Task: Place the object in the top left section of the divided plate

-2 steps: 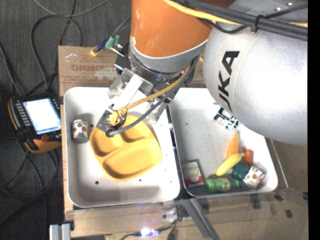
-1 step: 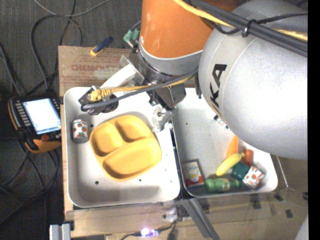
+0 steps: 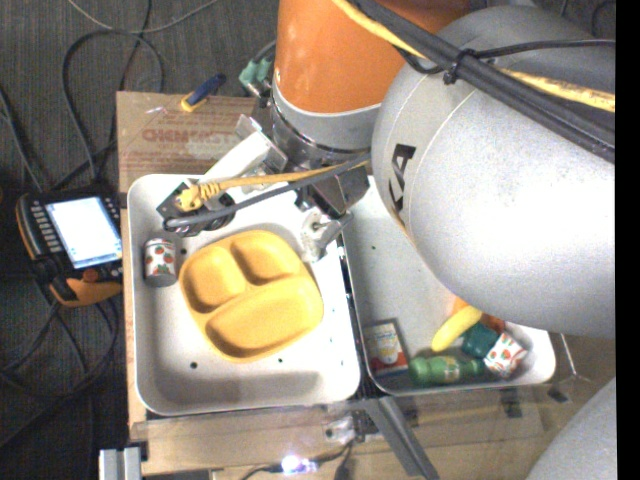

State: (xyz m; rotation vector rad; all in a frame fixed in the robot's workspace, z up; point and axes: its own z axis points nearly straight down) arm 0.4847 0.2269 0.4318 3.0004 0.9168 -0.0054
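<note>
We look down at a slant on a surface (image 3: 140,118) carrying two shallow white bins side by side. The grey arm (image 3: 480,158), with its orange band (image 3: 340,38), reaches in from the right and covers much of the upper right.

In the left bin (image 3: 150,368) lies a yellow divided plate (image 3: 255,293), with two small sections toward the top and one large section below. All three sections look bare. A small can (image 3: 159,260) with a red and white label stands just left of the plate, near the bin's left wall.

The hand (image 3: 322,230) hangs over the upper right edge of the plate, near the wall between the bins. It is partly hidden under the wrist, and we cannot tell whether it is apart, together or clamped on anything. A dark cable with a yellow fitting (image 3: 195,200) runs from the wrist to the bin's upper left corner.

In the right bin (image 3: 545,363) we see a yellow banana (image 3: 455,328), a green bottle (image 3: 440,370), a small box (image 3: 385,343) and a red and white piece (image 3: 505,353) gathered near the bottom.

Which item is the object is not clear to us; the can, lying nearest the plate, seems likeliest. To do this step well, we judge the hand should close squarely on the object, lift it clear of the rim, and release it low over the top left section so it does not roll across the divider.
</note>
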